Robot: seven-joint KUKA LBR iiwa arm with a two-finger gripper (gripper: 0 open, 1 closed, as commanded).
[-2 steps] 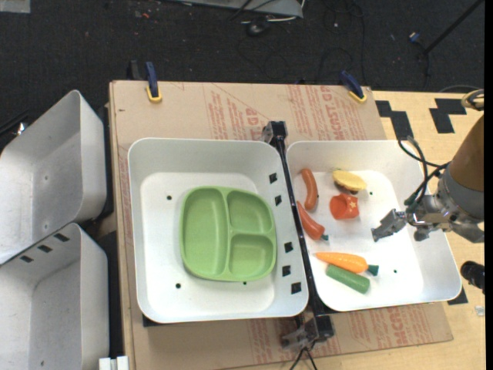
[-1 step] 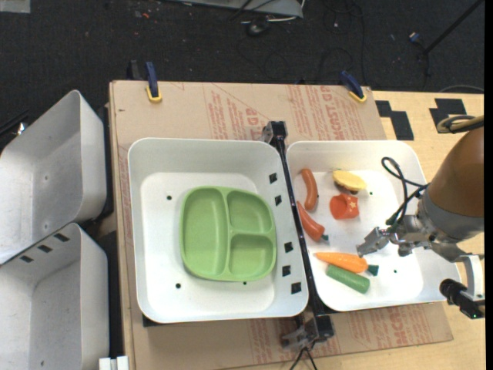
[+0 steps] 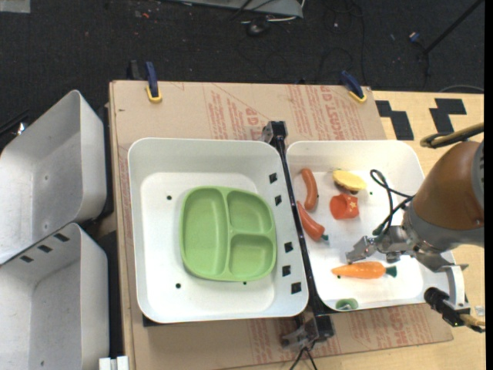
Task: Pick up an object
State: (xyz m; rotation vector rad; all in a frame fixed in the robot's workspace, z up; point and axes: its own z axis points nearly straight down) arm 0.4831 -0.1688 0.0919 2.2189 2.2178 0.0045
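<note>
The right bin [image 3: 400,156] holds several toy foods. An orange carrot [image 3: 358,270] lies near its front. A red tomato piece [image 3: 344,206] and a yellow slice [image 3: 349,180] sit toward the back. Two reddish sausages lie along the left wall, one [image 3: 309,188] behind the other [image 3: 310,223]. My gripper [image 3: 370,247] hangs low over the bin, just behind the carrot and right of the front sausage. Nothing shows in its grasp. The arm's orange band [image 3: 454,187] covers the bin's right side.
The left bin [image 3: 150,230] holds a green divided plate [image 3: 229,233]. A small green item [image 3: 345,304] lies at the right bin's front rim. Black clips [image 3: 277,132] join the bins. Two spare white bins [image 3: 54,176] stand off the bench at left.
</note>
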